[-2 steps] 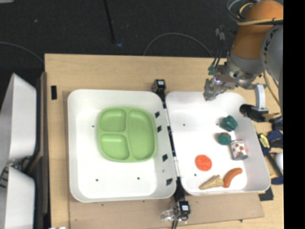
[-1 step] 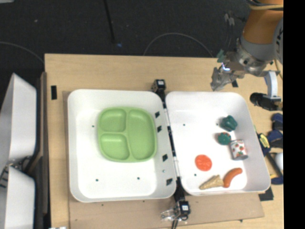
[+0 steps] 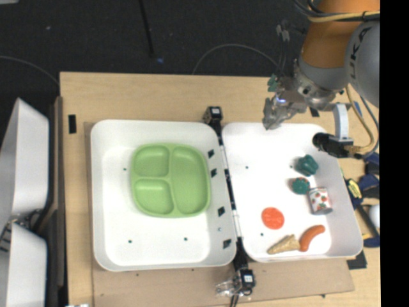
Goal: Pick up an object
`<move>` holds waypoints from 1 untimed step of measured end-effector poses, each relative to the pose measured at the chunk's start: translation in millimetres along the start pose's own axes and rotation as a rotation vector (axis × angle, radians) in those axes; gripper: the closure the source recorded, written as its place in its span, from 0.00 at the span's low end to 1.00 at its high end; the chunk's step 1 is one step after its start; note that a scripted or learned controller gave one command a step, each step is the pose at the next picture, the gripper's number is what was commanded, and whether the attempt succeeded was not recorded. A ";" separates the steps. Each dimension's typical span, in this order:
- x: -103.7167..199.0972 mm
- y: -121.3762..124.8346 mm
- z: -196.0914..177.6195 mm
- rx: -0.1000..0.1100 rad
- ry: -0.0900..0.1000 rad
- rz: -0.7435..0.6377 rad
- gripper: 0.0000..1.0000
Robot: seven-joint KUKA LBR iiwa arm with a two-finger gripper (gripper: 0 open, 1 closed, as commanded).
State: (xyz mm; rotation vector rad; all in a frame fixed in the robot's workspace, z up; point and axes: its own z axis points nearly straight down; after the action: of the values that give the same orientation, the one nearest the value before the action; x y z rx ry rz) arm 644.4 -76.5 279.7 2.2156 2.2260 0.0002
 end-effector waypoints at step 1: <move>50.1 -26.5 -2.2 0.000 0.001 -0.002 1.00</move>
State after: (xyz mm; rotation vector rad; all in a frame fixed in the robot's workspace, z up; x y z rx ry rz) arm 617.7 -26.5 281.8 2.2146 2.2287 0.0011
